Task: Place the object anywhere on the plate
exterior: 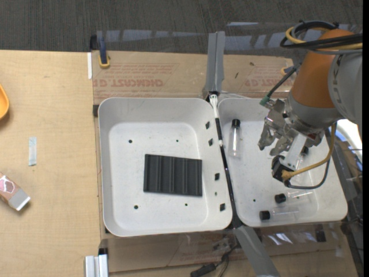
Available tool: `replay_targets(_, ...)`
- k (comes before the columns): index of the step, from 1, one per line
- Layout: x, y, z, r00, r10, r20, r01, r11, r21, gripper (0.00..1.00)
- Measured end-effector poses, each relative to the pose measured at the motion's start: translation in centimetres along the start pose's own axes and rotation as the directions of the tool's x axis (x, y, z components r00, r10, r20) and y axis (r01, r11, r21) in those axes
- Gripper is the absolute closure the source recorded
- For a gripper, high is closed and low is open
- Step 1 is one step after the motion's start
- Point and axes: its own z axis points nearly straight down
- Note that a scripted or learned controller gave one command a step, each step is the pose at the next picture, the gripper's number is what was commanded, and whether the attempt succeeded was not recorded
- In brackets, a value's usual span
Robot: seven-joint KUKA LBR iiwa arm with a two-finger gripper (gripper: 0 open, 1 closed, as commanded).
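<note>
Three clear tubes with black caps lie in the right bin (323, 215), and none of them is on the plate. The far tube (234, 142) lies close to the bin's left wall, running far to near, with its cap at the far end. The middle tube (293, 196) lies toward the near right part of the bin, its cap at its left end. The near tube (278, 213) lies just beside it, closer to the near rim, also with its cap on the left.

The plate (173, 175), a dark ribbed rectangle, lies flat in the middle of the left bin (115, 120), well apart from all three tubes and with the two bins' walls between them.

The pincer (272, 146) is over the middle of the right bin, right of the far tube and farther back than the other two. I cannot tell whether it is spread or pressed together. The grey arm with its orange band (314, 79) reaches in from the far right.

The bins rest on a printed cardboard sheet (138, 77). On the desk (52, 97) to the left lie a small grey strip (32, 152) and a pink and white block (12, 193), with an orange thing (2, 103) at the left edge.
</note>
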Motion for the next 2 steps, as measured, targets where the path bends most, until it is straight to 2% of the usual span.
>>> replay_targets(1,6.9,-0.1,-1.8,0.994,-0.112,0.001,0.112,0.994,-0.002,1.00)
replay_targets(2,10.0,-6.1,-0.4,0.996,-0.094,0.002,0.094,0.996,0.000,1.00)
